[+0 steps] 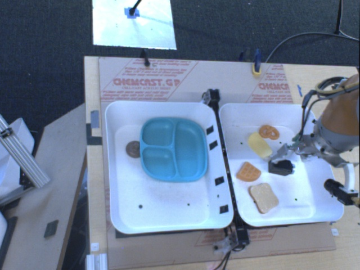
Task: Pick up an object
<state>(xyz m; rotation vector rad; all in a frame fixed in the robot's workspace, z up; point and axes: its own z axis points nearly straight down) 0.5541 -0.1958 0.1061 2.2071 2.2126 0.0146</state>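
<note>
Yellow block (259, 145) lies in the right bin (304, 210), just left and slightly far of my gripper (280, 166), which hovers low between it and the waffle piece (248, 172); whether it's open or gripping, I cannot tell.

You get even, cool overhead light with soft, faint shadows. Far up and left of the end effector (281, 165), a pale sheet (133, 16) glares nearly white. The white bins (169, 221) wash out slightly. Detail is soft throughout, and the arm (337, 122) looks blurred.
</note>
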